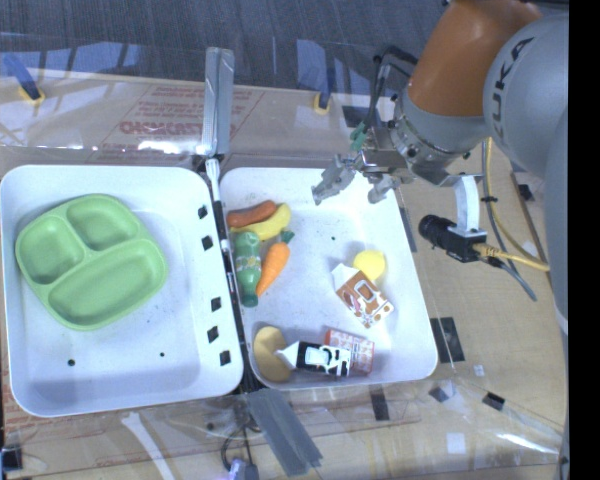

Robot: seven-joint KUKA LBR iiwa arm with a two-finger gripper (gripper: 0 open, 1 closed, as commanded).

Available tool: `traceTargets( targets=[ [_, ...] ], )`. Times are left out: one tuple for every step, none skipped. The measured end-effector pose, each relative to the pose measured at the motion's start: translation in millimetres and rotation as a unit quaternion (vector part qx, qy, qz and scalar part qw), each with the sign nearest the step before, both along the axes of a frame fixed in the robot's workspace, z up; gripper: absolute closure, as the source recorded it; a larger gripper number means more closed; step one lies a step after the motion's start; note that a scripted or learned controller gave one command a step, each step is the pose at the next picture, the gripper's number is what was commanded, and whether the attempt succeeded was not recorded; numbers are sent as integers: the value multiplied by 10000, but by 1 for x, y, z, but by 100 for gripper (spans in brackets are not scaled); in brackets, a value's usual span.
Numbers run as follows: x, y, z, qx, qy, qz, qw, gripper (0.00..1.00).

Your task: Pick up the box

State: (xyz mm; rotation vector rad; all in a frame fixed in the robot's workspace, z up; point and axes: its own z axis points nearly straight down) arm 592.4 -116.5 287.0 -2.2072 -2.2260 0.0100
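light: bright, even | shadows: soft, faint | glare: clear sheeting [160, 118] | focus: slightly soft

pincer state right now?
Pincer: open, holding nothing, above the right bin's far edge. Box lies untouched in the bin.

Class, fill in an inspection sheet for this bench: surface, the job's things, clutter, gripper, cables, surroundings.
Surface: two white bins side by side; left bin, right bin.
Job's things: small orange-and-white box lying in the right bin, untouched.
Clutter: green divided plate in the left bin; toy carrot, banana, yellow lemon, black-and-white bottle in the right bin.
Gripper: gripper open, above the right bin's far edge, holding nothing.
Cables: yellow and black cables right of the bin.
Surroundings: clear sheeting with tape marks.
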Motion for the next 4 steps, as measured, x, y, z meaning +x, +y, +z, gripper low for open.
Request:
traceTargets(
  targets=[
    [-29, -66, -64, -1, -2, 81, 10000, 0],
    [3, -93, -193, -2, -11, -606, 9982, 0],
    [62, -82, -199, 1, -12, -770, 9970, 0],
    [63, -80, -192, 6, 18, -728, 9973, 100]
  ],
)
